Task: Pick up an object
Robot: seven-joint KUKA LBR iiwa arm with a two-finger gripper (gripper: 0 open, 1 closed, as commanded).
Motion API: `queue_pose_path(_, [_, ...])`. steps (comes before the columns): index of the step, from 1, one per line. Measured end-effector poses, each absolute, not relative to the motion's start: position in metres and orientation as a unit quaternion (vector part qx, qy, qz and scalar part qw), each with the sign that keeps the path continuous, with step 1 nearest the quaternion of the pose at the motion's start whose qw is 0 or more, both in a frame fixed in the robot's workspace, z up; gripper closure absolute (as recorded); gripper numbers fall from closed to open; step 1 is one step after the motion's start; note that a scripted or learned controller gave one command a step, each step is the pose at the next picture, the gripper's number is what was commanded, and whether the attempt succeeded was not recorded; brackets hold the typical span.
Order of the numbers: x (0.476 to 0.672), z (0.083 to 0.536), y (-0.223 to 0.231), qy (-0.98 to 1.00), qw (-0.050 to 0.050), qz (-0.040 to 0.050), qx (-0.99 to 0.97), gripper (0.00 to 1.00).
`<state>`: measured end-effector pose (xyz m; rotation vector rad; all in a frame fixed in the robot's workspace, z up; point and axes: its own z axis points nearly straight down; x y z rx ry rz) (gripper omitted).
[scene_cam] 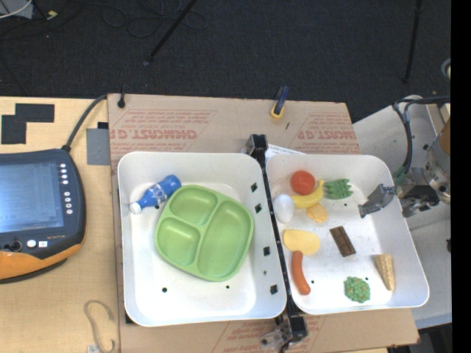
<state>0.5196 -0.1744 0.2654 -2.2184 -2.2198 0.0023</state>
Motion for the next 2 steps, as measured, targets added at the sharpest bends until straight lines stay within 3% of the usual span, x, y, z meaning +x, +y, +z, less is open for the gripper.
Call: queue_pose_path(2, [0.520, 0.156, -0.164, -0.708, 0.005, 0.0023, -0.707, 0.00])
